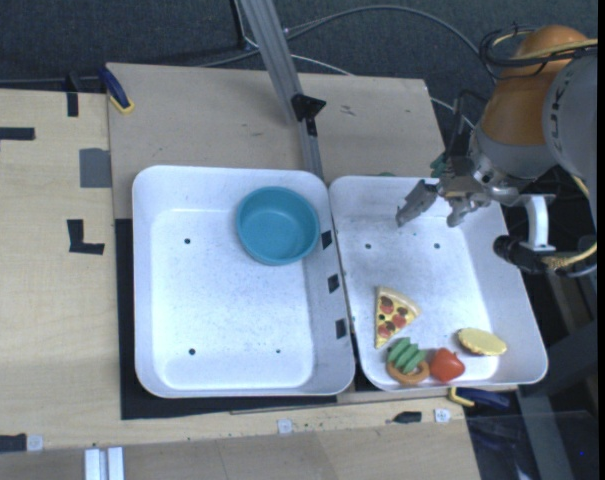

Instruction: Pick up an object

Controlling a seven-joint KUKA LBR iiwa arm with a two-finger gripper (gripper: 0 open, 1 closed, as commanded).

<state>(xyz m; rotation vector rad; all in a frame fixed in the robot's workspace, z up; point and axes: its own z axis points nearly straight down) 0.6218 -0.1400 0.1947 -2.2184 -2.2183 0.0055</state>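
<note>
My gripper (434, 211) hangs over the far part of the right bin (422, 268), its two fingers spread open with nothing between them. Well below it, near the bin's front, lies a toy pizza slice (392, 315). A green and orange toy (406, 359) and a red tomato-like piece (445, 365) sit at the front edge. A yellow bun-shaped piece (480, 342) rests at the front right corner. In the left bin (212, 318) a blue bowl (277, 225) stands at the far right corner.
A grey metal pole (282, 68) slants down from the top to the gap between the bins. Cables (382, 18) trail across the dark floor behind the bench. The wooden bench (42, 268) extends to the left.
</note>
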